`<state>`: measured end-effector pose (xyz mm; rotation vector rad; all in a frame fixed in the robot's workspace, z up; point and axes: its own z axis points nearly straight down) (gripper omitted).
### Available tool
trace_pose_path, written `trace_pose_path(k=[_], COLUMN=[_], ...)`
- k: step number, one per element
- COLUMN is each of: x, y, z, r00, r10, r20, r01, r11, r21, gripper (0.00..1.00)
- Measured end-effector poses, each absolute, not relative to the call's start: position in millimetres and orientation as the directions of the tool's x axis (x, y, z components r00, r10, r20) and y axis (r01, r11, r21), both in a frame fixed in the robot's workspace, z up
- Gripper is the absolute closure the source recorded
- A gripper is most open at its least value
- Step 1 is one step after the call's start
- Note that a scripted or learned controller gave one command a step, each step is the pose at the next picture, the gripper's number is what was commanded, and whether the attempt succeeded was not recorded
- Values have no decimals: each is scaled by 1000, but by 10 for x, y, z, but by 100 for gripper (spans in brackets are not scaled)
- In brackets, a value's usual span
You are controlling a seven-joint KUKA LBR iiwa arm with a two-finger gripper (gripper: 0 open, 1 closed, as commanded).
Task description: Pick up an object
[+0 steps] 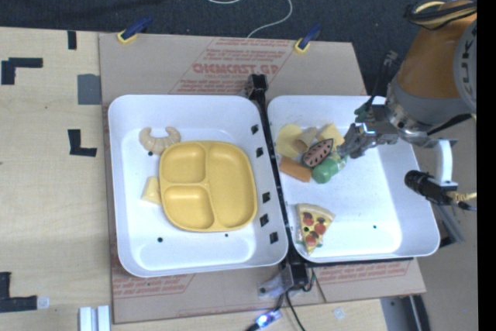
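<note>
In the right bin (387,205) a small heap of toy food lies near the left wall: yellow cheese pieces (291,137), a brown ridged piece (318,153), an orange carrot-like stick (294,170) and a green piece (327,170). A pizza slice (312,225) lies nearer the front. My gripper (353,144) hangs low at the heap's right edge, just above and right of the green piece. Nothing is visibly held.
The left bin (132,236) holds a yellow divided plate (208,185), a tan curved piece (158,139) behind it and a pale yellow wedge (150,189) at its left. The arm's grey body (434,81) overhangs the right bin's far right corner.
</note>
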<state>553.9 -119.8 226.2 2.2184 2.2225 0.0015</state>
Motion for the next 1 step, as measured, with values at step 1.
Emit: trace_pose_path(k=[1], x=[5317], y=[-780], z=[2160], r00=[-3], r10=[1000], r20=[1], r01=[1000], r11=[3], r21=[-4], gripper=[100])
